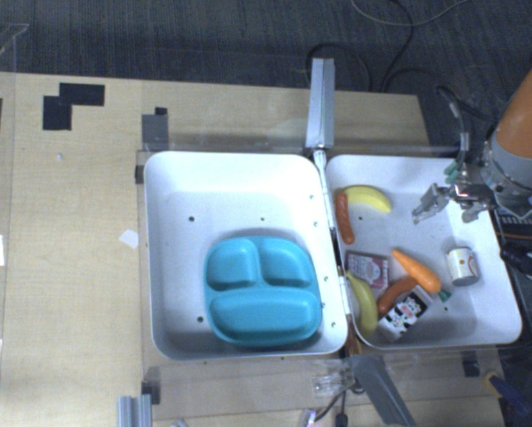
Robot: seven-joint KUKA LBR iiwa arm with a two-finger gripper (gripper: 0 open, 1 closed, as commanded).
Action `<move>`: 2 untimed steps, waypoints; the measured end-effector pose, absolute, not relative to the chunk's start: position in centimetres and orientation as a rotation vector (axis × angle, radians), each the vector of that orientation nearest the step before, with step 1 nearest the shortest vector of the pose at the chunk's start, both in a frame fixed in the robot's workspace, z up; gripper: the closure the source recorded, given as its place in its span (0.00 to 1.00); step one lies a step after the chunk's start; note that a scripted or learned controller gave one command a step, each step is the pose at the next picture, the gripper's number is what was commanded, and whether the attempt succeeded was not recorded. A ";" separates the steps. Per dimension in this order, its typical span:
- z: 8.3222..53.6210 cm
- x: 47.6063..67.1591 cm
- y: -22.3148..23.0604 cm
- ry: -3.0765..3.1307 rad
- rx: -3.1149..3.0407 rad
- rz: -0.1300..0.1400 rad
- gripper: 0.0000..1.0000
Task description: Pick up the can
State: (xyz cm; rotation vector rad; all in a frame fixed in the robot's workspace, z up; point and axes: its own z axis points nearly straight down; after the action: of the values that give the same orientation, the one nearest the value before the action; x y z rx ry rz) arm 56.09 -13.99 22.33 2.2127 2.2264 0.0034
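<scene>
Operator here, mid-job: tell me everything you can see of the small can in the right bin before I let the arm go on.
The small silver metal can lies on its side on the floor of the right white bin, near that bin's right wall. It is a short cylinder with a pale label bearing a yellowish mark; one round end faces left. Nothing appears to touch it: the orange carrot lies apart to its left, and the two-finger gripper hovers above and left of it, not on it.

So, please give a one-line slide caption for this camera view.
Two-finger gripper hovers in the right white bin, above the small silver can lying beside an orange carrot.
</scene>
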 end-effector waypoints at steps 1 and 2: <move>12.5 48.7 -20.2 2.193 2.246 0.001 0.00; 20.4 50.2 -15.4 2.185 2.249 0.006 0.00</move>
State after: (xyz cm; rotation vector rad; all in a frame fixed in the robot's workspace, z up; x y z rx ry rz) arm 50.25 -15.45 20.35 2.2493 2.1853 0.0057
